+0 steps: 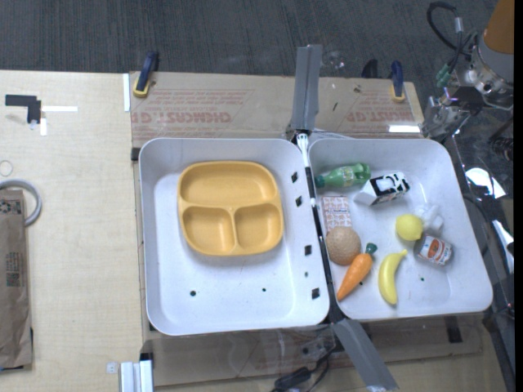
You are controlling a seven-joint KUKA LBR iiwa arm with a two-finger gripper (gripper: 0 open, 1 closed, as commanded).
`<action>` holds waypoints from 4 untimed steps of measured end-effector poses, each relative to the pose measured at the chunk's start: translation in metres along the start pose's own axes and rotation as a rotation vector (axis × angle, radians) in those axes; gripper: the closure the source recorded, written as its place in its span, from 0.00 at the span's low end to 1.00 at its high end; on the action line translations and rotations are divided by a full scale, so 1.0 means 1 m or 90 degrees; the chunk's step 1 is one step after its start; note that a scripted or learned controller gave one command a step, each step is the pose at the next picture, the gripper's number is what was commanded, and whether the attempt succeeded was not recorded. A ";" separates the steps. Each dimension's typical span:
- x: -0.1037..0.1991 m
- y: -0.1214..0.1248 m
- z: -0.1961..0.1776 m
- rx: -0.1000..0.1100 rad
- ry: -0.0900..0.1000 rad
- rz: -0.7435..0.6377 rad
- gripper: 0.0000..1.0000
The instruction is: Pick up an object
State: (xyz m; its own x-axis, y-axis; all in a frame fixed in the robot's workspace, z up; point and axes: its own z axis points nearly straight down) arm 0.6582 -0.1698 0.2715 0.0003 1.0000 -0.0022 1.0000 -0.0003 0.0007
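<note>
Objects in right bin (458,296), none lifted. Green bottle (342,175) lying on its side near the back, close to the divider. Black-and-white carton (387,188) just right of it, tilted. Patterned pink packet (336,212) flat below the bottle. Brown round ball (343,244) touching top of orange carrot (355,273), carrot slanting down-left, green stem up. Yellow banana (389,277) right of carrot, roughly upright in view. Yellow lemon (409,228) above banana, beside a small jar with red-orange label (433,251).

Left bin (163,300) carrying a yellow three-compartment plate (231,209), nothing in the compartments.

Arm (497,31) at top right corner, orange band visible, parked outside right bin amid cables. Hand state: cannot tell.

Both bins white, shallow, side by side on cardboard sheet (221,104) held by blue clamps (146,73). Pale wood worktop (65,243) to the left, brown paper bag (15,276) at its left edge. Dark floor behind.
</note>
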 end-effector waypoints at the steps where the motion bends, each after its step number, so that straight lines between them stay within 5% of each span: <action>1: -0.048 0.001 -0.118 0.000 0.000 -0.105 1.00; 2: -0.035 -0.007 -0.095 0.001 0.001 -0.187 1.00; 3: -0.052 -0.022 0.028 0.001 0.001 -0.061 1.00; 4: -0.052 -0.033 0.037 0.002 0.001 0.069 1.00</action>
